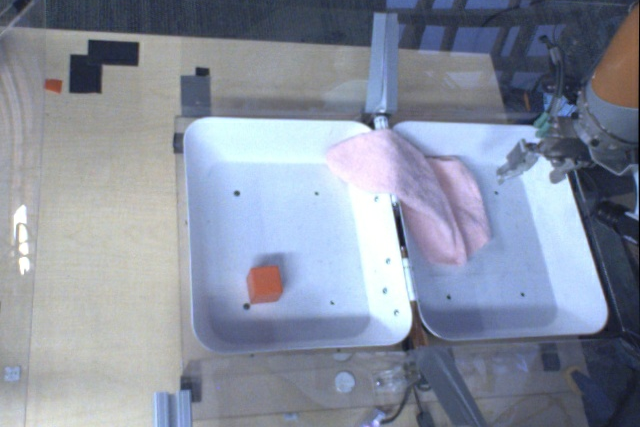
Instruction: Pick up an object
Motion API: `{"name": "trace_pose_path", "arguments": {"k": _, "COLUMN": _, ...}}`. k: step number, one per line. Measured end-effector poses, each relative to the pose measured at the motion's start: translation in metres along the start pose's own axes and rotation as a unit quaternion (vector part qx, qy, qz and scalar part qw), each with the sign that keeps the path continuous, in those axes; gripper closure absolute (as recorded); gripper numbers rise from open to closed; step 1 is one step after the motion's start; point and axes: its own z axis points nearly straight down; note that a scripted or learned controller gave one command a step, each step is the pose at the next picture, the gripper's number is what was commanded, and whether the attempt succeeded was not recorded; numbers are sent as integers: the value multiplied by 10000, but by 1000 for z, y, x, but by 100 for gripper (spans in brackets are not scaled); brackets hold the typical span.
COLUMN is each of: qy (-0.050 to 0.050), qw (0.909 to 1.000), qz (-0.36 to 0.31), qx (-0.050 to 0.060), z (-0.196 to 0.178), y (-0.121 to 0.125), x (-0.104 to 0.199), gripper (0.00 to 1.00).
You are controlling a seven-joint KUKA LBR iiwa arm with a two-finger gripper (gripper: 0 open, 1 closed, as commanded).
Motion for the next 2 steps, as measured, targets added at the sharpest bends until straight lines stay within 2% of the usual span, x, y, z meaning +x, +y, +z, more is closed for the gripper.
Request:
{"name": "trace_pose_path", "arguments": {"k": 1, "qy": -5, "qw": 9945, "qz": -1045, "qx": -35, "z": 116, "y": -1, "x": 53, "gripper": 0}}
{"name": "trace_pose_path", "arguments": {"k": 2, "qy": -11, "qw": 9944, "qz": -1055, "qx": -74, "z": 104, "y": 1, "x": 54, "gripper": 100}}
